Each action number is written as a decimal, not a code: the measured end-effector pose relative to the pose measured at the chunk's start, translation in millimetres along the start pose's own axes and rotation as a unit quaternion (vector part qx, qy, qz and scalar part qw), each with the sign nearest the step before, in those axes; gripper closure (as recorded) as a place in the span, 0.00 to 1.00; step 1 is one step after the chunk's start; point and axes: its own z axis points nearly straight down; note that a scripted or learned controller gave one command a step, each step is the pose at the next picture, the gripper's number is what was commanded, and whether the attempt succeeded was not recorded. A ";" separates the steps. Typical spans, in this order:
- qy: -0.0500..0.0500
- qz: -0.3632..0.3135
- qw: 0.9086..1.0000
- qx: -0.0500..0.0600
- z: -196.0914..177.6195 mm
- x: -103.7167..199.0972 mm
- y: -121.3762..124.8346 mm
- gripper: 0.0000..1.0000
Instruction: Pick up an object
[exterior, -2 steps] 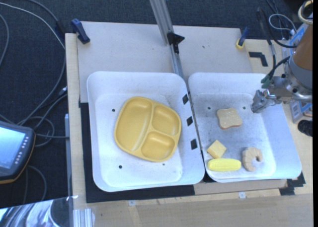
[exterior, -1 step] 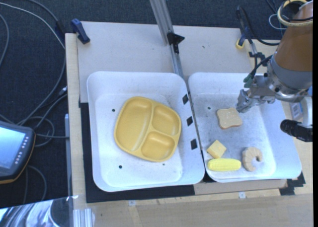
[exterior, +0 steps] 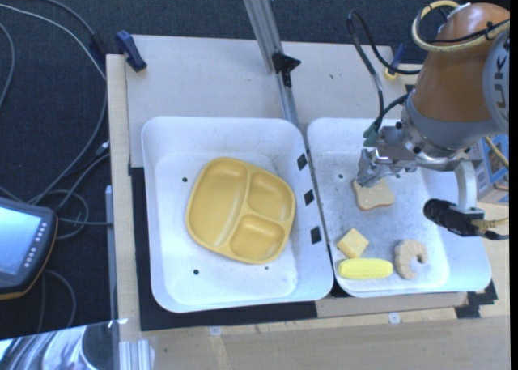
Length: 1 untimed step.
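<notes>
Crowding toast [exterior: 374,196]: cheese [exterior: 352,243], corn [exterior: 365,269], doughnut [exterior: 410,258]

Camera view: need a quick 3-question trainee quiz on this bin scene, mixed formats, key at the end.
1. True or false: the yellow divided tray lies in the left bin.
2. How many food items lie in the right bin?
3. Which item is the gripper directly over? A) toast piece B) corn cob C) doughnut

Key
1. True.
2. Four: toast piece, cheese cube, corn cob, doughnut.
3. A.
</notes>
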 end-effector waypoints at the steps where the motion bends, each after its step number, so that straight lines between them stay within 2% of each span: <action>1: 0.000 -0.001 1.000 -0.002 -3.5 60.1 10.7 1.00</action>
